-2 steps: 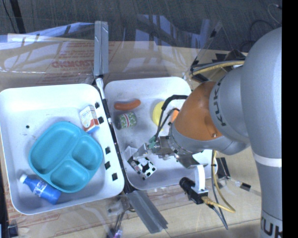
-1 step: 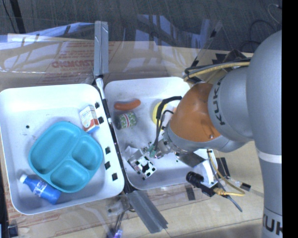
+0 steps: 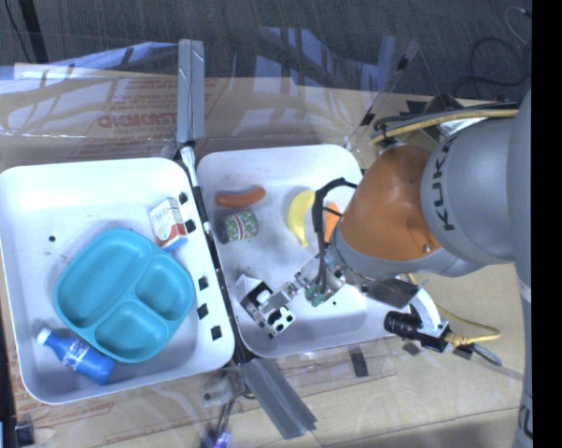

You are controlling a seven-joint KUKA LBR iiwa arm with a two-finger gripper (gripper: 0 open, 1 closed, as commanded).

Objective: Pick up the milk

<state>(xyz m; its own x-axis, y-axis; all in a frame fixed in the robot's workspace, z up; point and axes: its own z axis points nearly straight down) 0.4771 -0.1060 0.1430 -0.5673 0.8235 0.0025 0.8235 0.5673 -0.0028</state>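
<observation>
The milk [image 3: 166,222] is a small white carton with a red label. It lies in the left bin [image 3: 20,250], near the bin's right wall and just above the blue divided plate [image 3: 124,293]. My gripper [image 3: 269,309] is low in the right bin [image 3: 262,161], near its front left corner, well to the right of and below the carton. Its two fingers stand apart with nothing between them. The bins' shared walls lie between the gripper and the milk.
A blue bottle [image 3: 76,355] lies in the left bin's front corner. In the right bin are a sausage [image 3: 239,197], a green can [image 3: 236,226] and a yellow fruit [image 3: 302,215] partly behind the orange wrist band [image 3: 388,217].
</observation>
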